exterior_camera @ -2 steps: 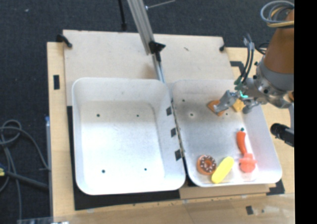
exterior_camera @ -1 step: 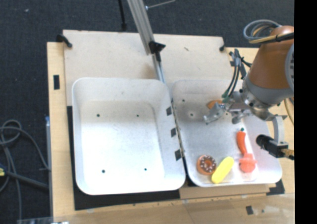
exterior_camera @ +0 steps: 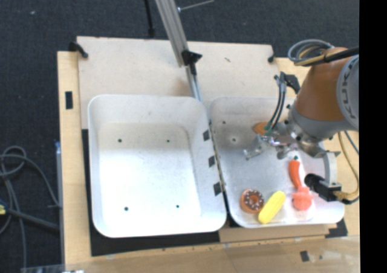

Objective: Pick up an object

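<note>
Nearest us, a yellow plastic corn cob [exterior_camera: 271, 206] and brown ring doughnut [exterior_camera: 251, 200] lie unpicked in the right white bin [exterior_camera: 233, 115], while our tool [exterior_camera: 266, 145] hovers, its state unclear.

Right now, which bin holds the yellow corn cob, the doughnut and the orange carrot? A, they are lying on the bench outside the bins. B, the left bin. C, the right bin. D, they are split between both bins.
C: the corn cob, the doughnut and the carrot all lie near the front edge of the right bin, under the arm's side of the bench.
</note>
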`<control>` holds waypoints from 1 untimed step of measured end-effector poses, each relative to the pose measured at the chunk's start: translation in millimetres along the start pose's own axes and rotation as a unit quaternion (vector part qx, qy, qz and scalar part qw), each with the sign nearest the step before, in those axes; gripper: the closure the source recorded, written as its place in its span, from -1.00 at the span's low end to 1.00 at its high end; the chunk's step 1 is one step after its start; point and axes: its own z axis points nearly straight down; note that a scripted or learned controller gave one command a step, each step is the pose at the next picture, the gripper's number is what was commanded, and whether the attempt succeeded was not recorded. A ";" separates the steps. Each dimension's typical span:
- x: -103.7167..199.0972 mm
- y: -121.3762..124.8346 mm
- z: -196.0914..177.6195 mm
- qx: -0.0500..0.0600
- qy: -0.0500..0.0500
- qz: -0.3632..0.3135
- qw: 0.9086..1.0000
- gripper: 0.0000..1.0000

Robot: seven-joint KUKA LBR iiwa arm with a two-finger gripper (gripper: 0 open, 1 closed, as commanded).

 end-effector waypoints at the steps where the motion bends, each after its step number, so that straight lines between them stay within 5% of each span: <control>1: -7.2 -6.4 46.3 0.000 0.000 0.000 1.000 -1.00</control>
